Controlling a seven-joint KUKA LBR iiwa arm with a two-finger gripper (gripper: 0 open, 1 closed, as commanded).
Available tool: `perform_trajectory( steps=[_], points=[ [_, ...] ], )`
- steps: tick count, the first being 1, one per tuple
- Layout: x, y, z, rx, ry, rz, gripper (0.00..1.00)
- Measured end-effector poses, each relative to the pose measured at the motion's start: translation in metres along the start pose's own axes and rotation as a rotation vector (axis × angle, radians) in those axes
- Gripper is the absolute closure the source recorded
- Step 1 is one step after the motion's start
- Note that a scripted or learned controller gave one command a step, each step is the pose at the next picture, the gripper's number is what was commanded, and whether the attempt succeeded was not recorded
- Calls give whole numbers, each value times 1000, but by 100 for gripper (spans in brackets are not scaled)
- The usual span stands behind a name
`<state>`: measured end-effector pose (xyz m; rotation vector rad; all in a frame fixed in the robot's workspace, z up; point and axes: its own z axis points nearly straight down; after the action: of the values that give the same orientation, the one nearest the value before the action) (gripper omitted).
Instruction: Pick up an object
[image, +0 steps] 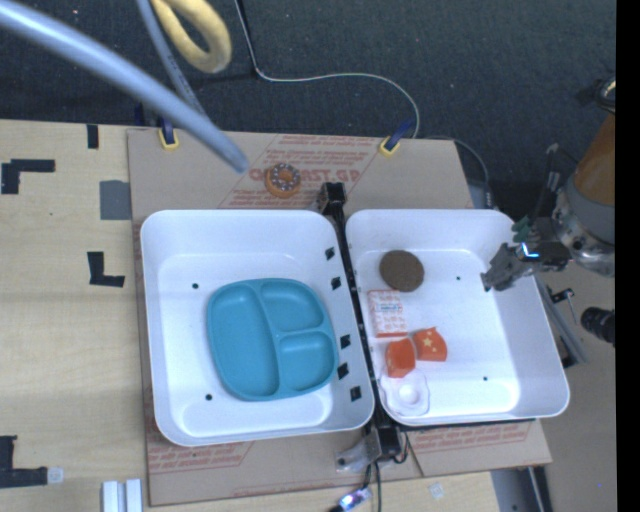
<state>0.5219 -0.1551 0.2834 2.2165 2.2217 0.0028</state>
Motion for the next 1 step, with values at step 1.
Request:
perform_trajectory(
  steps=[1],
  points=[
    [57, 11, 1, 3, 1, -4, 100]
  ],
)
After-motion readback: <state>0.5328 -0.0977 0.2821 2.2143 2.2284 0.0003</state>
